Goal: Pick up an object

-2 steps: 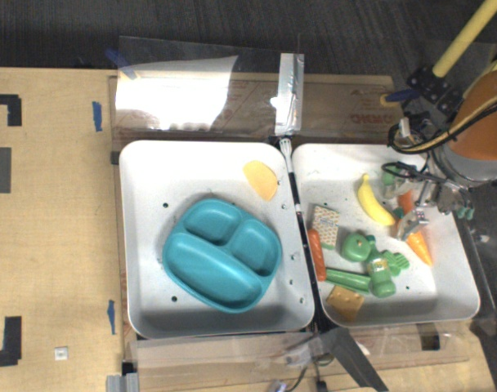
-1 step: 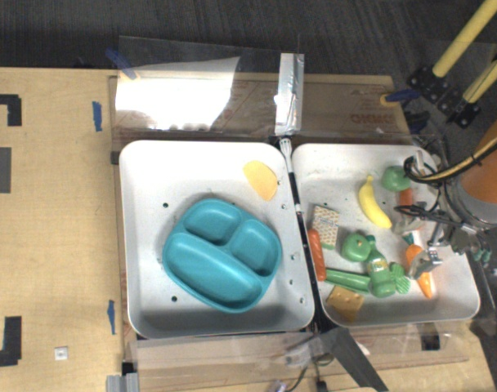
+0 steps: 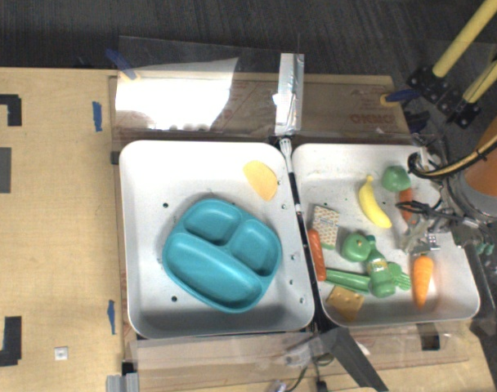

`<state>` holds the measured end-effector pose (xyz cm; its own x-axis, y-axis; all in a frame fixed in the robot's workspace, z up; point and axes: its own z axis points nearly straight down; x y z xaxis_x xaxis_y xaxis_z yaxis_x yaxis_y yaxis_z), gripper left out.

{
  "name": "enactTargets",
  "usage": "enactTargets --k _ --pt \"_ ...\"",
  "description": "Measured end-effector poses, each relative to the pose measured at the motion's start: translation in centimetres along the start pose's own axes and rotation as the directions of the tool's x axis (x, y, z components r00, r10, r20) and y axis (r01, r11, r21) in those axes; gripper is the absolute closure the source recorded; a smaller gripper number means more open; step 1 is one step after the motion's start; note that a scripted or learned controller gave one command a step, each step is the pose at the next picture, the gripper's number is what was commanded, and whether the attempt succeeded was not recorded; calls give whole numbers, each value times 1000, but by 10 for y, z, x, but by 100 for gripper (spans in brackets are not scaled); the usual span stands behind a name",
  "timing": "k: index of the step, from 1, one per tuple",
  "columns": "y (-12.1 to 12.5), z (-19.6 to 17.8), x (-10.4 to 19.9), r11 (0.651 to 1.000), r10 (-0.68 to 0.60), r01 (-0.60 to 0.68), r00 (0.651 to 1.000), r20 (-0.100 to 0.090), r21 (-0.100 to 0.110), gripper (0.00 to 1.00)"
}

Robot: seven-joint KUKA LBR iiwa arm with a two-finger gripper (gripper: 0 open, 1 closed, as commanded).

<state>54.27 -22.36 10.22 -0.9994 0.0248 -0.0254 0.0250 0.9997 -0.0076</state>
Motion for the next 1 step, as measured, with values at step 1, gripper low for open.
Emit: enactTargets --k 1 --pt "0 1 0 1000 0 0 1000 -1 -1 0"
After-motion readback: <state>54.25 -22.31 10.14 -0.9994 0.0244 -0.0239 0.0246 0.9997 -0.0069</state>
